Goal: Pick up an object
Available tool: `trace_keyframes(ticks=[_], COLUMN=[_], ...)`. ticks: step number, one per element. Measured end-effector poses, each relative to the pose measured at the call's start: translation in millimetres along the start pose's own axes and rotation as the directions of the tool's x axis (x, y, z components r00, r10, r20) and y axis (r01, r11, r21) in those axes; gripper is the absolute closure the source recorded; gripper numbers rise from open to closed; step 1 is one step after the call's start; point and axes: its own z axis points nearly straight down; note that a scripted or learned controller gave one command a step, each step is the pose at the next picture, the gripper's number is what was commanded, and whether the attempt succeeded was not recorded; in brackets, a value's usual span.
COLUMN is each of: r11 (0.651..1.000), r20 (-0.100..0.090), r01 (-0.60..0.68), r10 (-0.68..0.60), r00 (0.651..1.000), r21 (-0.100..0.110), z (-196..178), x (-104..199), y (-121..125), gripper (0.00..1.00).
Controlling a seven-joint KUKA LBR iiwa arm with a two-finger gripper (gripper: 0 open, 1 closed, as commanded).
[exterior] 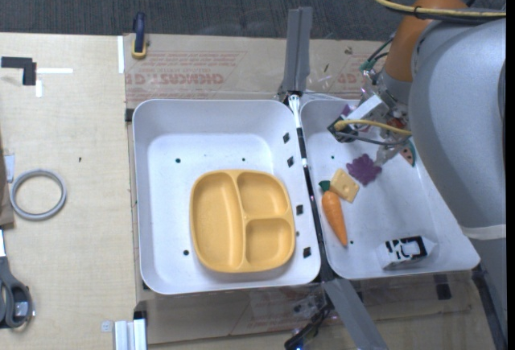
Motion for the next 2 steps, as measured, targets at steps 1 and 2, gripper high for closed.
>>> trace_keyframes(ticks=[1,2], r11=[0.983,0.975], r20=[-0.019,-0.027], r01=[-0.185,-0.222], r10=[0.185,0.222], r00=[0.983,0.975], r21=[-0.009,-0.011], z=[-62.3,15.7], x=[-50.0,-42.5], y=[46.6,-7.9], gripper=[0.0,0.0])
